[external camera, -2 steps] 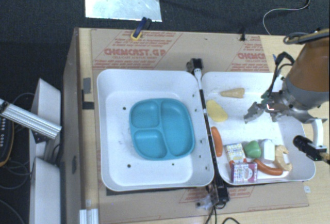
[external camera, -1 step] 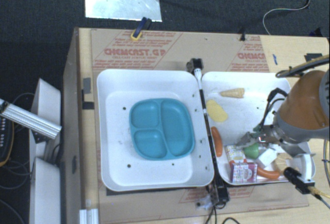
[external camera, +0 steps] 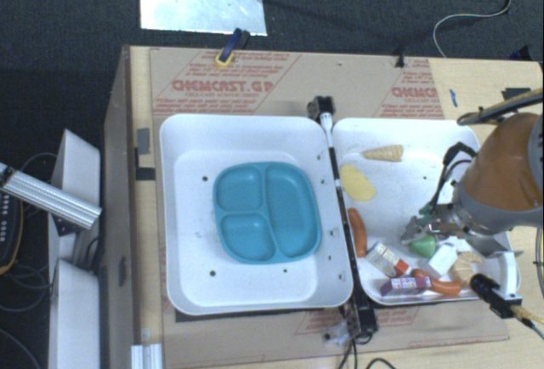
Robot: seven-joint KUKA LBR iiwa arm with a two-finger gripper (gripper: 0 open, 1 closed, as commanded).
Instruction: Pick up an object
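My gripper (external camera: 422, 229) reaches into the right bin (external camera: 408, 133) from the right and hangs low over its near right part. A green object (external camera: 422, 245) lies just under and in front of it, next to a white block (external camera: 444, 258). Nearby rest a small bottle (external camera: 387, 257), a purple packet (external camera: 403, 283) and an orange carrot-like piece (external camera: 439, 281). A red sausage (external camera: 357, 232) lies along the bin's left wall. Farther back sit a round yellow piece (external camera: 358, 184) and a pale yellow cone (external camera: 383, 154).
The left bin (external camera: 191, 189) holds a blue divided plate (external camera: 266, 212). A divider rail (external camera: 336, 189) runs between the two bins. The arm's orange band (external camera: 510, 172) and grey wrist cover the right bin's right side. Cardboard (external camera: 255, 87) lines the bench behind the bins.
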